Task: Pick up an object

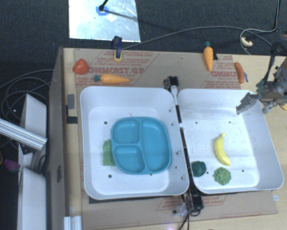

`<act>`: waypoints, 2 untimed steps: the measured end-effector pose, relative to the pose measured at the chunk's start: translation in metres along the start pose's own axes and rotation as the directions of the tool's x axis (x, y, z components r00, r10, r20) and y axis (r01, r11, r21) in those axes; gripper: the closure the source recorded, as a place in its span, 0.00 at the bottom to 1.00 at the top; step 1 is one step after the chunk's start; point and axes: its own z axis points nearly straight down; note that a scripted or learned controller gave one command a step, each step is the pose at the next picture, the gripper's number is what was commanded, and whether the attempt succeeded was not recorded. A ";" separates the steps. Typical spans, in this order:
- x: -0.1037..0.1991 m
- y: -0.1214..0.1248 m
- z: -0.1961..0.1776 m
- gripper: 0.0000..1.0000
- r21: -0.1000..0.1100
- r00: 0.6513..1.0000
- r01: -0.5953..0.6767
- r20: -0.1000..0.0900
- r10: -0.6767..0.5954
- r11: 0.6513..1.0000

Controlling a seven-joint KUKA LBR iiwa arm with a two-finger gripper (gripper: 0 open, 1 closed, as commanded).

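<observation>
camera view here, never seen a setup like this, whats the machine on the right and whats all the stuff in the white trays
One camera looks down at a slant on a bench. The grey machine at the right edge is a robot arm; its end effector hangs above the right bin, with nothing visibly between its fingers. That bin holds a banana, a dark green piece and a bumpy green piece. The left bin holds a blue divided plate with a green item beside it. Toy carrots lie on the cardboard behind.
</observation>
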 end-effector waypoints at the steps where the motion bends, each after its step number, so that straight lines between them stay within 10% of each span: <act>1: 0.043 -0.025 0.097 0.00 0.003 1.000 0.001 -0.001 -0.001 1.000; 2: 0.060 -0.035 0.162 0.00 0.001 1.000 -0.001 0.000 0.001 1.000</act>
